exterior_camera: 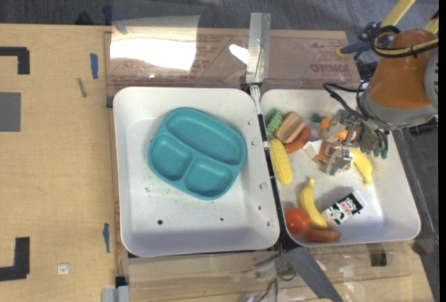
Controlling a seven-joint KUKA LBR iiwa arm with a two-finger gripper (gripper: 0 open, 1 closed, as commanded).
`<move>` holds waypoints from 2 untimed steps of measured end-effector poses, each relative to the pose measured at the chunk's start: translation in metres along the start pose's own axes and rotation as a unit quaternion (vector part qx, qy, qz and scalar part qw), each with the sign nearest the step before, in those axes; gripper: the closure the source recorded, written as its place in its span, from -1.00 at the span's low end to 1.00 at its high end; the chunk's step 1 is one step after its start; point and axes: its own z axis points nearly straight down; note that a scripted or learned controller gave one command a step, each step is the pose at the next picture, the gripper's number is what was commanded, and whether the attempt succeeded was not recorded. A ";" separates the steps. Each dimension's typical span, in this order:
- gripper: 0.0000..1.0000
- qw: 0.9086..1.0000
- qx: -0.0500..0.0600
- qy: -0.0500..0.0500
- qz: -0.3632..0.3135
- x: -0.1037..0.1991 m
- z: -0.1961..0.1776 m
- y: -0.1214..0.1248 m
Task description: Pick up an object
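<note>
Since the camera looks down at a slant, we start at the near rim of the right bin. There a red tomato-like piece sits against a dark sausage-shaped thing, and a banana curves up from them, its long axis running near-to-far with a slight lean left. Just right of it lies a small black-and-white carton, flat, tilted on the bin floor.

Further back, a corn cob lies along the divider between the bins, long axis also near-to-far. Beyond it we note a bread-like piece over something red, and a green item at the far left corner.

The tool hangs low in the middle of the right bin, arm reaching in from the right. A second yellow piece lies just beside it on the right, touching or nearly so; we cannot say which. Orange and white bits cluster around the fingers, and we cannot separate toy from hardware there. We cannot tell how far the tool is parted, nor whether anything sits between its fingers.

Our judgement: the nearest candidate is the yellow piece to the tool's right; the banana lies nearer the camera, down and left, well apart from it.

The left bin carries a teal divided plate and plays no part. Tabletop lies left.
</note>
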 end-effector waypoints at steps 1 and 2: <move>1.00 1.000 0.000 -0.005 0.000 -0.003 -0.013 0.000; 1.00 1.000 -0.002 0.000 0.012 -0.031 -0.055 0.052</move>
